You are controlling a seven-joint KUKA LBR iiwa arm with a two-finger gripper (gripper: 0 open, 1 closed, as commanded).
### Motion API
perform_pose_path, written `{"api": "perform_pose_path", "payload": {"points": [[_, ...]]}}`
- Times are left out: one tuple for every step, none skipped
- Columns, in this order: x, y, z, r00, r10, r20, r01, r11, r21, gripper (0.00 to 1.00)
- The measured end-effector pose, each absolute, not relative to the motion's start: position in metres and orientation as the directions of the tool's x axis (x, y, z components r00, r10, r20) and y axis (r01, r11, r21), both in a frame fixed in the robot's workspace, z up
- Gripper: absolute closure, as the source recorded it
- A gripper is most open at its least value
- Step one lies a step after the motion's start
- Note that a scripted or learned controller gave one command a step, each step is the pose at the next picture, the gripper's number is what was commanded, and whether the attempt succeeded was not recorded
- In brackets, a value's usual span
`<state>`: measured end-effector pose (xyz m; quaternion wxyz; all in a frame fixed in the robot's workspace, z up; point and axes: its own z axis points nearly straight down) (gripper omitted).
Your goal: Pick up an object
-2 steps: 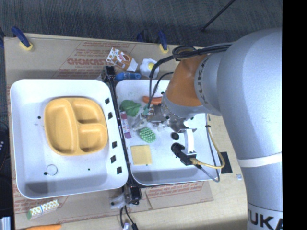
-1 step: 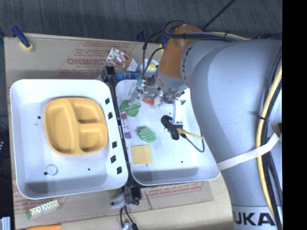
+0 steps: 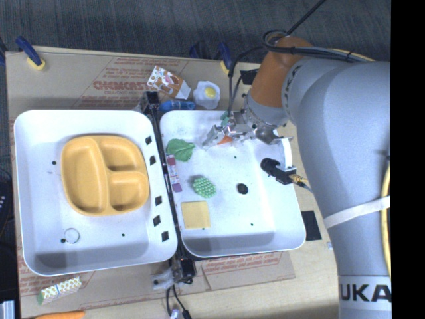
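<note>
Gripper hangs low over the right bin's far edge, close to an orange piece, though its grasp cannot be judged.

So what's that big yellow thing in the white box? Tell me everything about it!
It's a yellow tray, the kind food goes on, and it looks like smooth plastic. It has rounded corners and three dips: one long one on the left and two smaller ones on the right. It lies flat, turned a little, on the floor of the left bin, and nothing rests in it.
</note>
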<state>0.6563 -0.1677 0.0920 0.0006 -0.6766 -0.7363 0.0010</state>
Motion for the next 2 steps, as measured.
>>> {"api": "perform_pose_path", "payload": {"points": [[0.6569,-0.1668,0.1024,-0.09,0.996,0.0,0.996,0.09,-0.003,1.0],[0.6568,-0.1666,0.1022,-0.09,0.996,0.0,0.996,0.09,-0.003,0.0]]}}
